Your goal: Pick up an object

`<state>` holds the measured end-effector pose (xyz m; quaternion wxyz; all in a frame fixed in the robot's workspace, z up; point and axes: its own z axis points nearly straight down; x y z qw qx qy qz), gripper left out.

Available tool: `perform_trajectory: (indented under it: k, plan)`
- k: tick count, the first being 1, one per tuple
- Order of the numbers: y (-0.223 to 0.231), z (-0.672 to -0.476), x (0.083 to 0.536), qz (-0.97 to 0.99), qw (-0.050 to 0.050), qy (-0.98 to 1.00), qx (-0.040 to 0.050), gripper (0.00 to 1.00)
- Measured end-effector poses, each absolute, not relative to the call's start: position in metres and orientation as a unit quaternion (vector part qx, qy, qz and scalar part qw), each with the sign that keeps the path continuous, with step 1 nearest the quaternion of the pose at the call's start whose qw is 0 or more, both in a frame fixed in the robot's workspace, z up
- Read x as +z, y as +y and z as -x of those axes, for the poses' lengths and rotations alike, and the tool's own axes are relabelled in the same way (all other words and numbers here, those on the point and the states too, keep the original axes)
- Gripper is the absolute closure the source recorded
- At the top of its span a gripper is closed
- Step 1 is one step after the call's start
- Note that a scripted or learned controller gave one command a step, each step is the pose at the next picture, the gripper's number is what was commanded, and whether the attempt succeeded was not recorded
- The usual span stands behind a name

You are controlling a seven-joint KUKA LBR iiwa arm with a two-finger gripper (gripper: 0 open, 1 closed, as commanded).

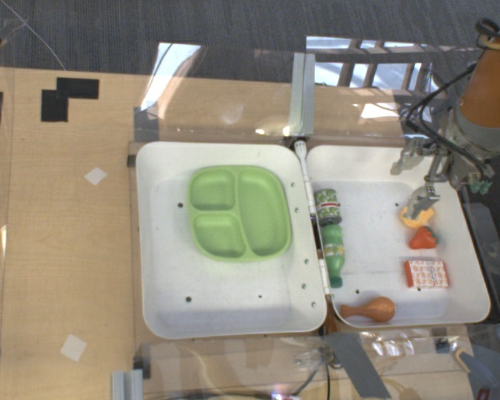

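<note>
One yellow item under tool

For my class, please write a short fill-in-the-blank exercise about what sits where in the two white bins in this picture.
1. The green divided plate lies in the ___ bin.
2. The green bottle lies along the right bin's ___ wall.
3. The claw is right above the ___ object.
4. The red patterned box lies directly below the ___ object in the view.

Missing words: left; left; yellow; red
</note>
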<state>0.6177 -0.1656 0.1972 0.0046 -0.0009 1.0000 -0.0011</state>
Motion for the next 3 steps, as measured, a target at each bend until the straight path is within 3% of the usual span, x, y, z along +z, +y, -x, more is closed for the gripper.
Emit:
perform_trajectory:
  k: [1,2,3]
  plan:
    - [-0.120,-0.669,0.090,0.075,0.004,0.997,-0.0004,0.00]
    - [-0.118,-0.674,0.104,0.078,0.012,0.997,-0.0020,1.00]
    - [-0.068,-0.635,0.192,-0.017,0.009,1.000,0.0004,1.00]
